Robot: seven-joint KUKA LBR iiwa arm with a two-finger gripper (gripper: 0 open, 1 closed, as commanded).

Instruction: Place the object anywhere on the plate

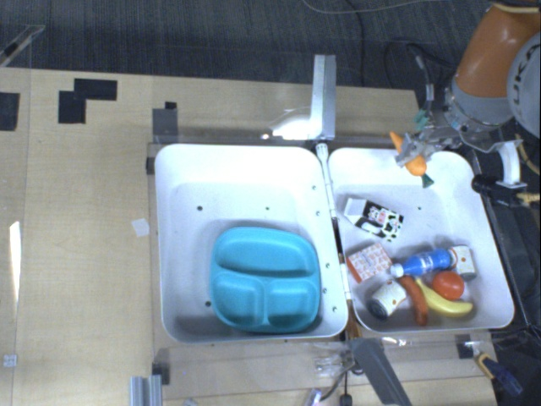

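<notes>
Two white bins are sitting side by side — one blue plate, one banana, one blue bottle.

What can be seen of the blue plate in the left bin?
The blue plate is a light-blue, rounded-rectangle tray that looks like plastic, split into three compartments: one long one toward the far side, two smaller ones toward the near side. It lies flat on the floor of the left bin, toward its near right corner. Nothing rests on it.
</notes>
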